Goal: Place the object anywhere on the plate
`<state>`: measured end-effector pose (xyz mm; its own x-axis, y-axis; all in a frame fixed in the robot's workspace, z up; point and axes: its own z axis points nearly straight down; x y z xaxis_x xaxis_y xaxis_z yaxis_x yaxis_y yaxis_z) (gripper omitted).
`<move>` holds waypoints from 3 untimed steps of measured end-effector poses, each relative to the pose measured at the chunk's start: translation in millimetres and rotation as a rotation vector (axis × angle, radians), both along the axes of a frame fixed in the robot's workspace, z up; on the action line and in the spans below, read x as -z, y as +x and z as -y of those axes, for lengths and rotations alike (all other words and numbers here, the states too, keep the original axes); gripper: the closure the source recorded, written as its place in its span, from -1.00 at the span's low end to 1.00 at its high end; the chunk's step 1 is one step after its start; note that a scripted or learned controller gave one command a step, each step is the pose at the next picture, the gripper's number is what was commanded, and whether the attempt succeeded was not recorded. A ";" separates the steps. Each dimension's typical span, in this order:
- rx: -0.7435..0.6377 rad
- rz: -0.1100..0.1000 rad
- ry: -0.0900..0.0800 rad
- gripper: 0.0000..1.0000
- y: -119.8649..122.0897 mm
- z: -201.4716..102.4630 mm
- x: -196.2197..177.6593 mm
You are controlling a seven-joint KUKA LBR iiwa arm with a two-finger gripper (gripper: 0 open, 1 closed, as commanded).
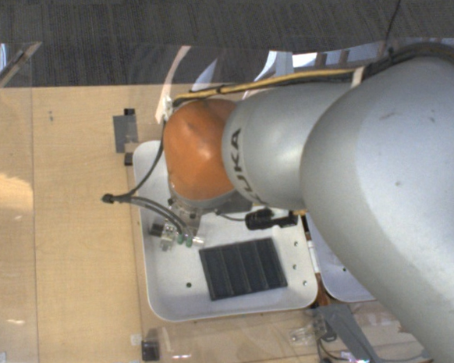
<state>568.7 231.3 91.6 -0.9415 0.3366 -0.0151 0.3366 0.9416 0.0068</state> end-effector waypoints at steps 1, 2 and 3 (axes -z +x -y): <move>-0.187 -0.006 0.002 1.00 -18.1 2.8 -119.5; -0.390 -0.004 0.000 1.00 73.5 -4.5 -163.2; -0.005 -0.008 0.002 1.00 101.0 -4.1 -134.8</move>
